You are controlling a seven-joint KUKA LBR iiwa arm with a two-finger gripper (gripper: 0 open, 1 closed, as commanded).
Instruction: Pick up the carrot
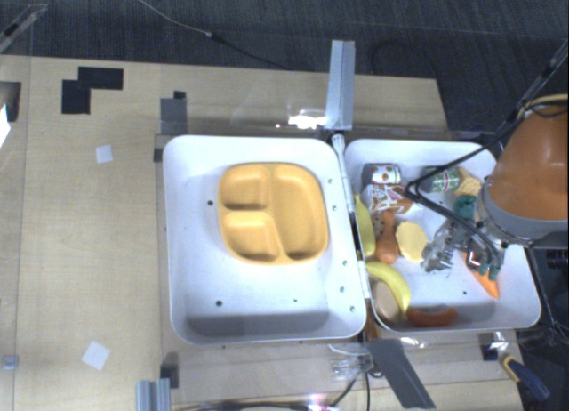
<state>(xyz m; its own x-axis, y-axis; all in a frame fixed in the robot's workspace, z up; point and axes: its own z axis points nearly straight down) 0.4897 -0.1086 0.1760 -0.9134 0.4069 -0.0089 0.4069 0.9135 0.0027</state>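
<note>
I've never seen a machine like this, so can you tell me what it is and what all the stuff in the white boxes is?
This is a robot arm, grey with an orange band, seen from a camera fixed above the bench. It reaches in from the right. At its end is a gripper for grabbing things.

Two shallow white bins sit side by side. The left bin holds a yellow plate with three sections. The right bin holds toy food: a banana, a sausage, a can and an orange carrot.

The gripper hangs over the right bin, just left of the carrot. Nothing shows between its fingers, so the carrot is not picked up yet.
</note>
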